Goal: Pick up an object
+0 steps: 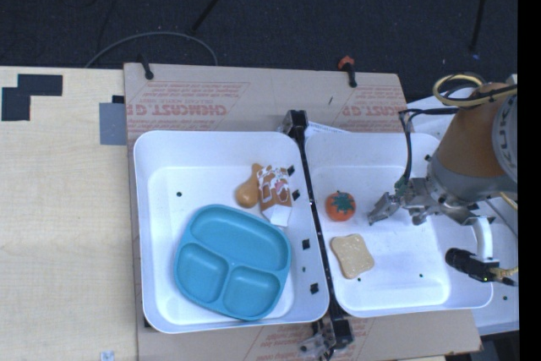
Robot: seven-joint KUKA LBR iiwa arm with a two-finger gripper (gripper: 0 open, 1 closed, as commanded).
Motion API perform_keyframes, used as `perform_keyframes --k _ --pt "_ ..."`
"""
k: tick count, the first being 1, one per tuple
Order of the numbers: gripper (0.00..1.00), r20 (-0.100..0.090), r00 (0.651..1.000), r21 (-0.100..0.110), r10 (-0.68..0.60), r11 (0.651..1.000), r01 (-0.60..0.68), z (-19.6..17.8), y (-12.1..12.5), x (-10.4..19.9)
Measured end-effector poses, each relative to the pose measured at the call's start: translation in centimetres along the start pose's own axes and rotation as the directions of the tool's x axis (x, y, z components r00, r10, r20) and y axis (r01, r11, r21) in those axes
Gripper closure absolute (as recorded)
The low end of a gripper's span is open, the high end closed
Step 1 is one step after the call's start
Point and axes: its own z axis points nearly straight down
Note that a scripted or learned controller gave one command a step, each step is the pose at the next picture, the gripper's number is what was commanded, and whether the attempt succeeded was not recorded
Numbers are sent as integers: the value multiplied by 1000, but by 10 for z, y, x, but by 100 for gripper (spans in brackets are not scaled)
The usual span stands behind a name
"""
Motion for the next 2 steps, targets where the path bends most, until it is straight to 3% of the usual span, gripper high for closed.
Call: perform_keyframes --k 1,2 --pt "0 1 1000 -3 2 1000 -2 24 0 1" --pt "100 1 1000 -4 5 1000 -5 12 0 0"
